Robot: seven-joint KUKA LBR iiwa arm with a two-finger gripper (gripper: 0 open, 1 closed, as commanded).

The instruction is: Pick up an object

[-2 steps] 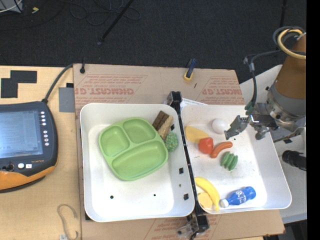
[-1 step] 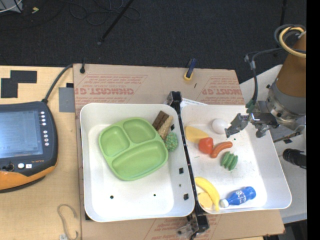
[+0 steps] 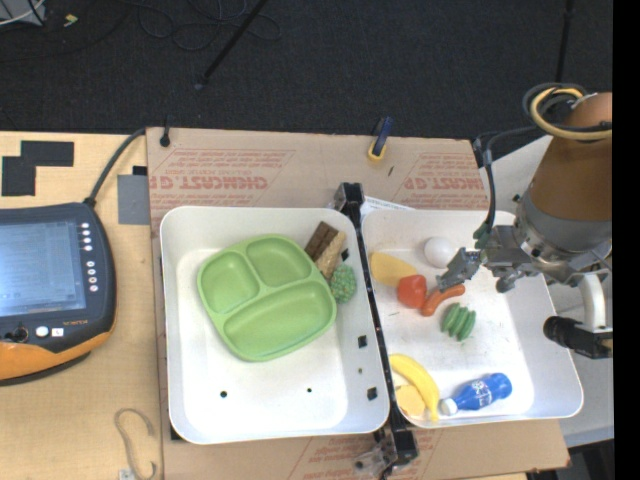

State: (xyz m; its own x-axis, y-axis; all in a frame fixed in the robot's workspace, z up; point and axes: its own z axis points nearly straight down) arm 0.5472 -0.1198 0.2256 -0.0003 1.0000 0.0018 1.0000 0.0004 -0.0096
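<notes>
The right bin [image 3: 560,368] holds a white egg [image 3: 438,251], a yellow piece [image 3: 391,266], a red tomato [image 3: 411,290], an orange carrot [image 3: 443,298], a green vegetable [image 3: 459,321], a banana [image 3: 416,382] and a blue bottle [image 3: 481,392]. My gripper [image 3: 486,271] hangs over the upper middle of this bin, just right of the egg and above the carrot. It is open, with bare bin floor between its fingers. One finger [image 3: 463,266] sits close to the carrot's upper end.
The left bin [image 3: 190,368] carries a green divided plate [image 3: 265,296], a brown block [image 3: 323,240] and a green broccoli-like piece [image 3: 343,284] by the divider. A tablet [image 3: 45,273] lies on the bench at the far left.
</notes>
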